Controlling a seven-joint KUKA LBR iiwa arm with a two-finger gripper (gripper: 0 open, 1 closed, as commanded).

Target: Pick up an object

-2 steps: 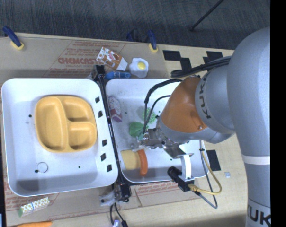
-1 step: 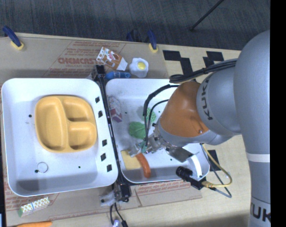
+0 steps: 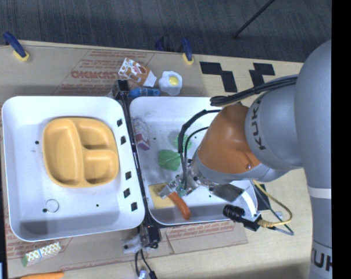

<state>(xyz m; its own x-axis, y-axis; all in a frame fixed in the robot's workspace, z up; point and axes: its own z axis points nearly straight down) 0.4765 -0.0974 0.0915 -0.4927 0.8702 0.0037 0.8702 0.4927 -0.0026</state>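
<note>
Jaws cannot be judged open or closed, because the gripper (image 3: pixel 176 188) is hanging low in the right bin (image 3: pixel 164 106) with the orange-banded arm (image 3: pixel 233 144) hiding most of it. Just at its five o'clock an orange carrot-like object (image 3: pixel 182 206) is lying on a yellow piece (image 3: pixel 160 196), with a green leaf-like item (image 3: pixel 169 158) at twelve o'clock. For a clean pick, it is probably best centring over the carrot before closing.
</note>
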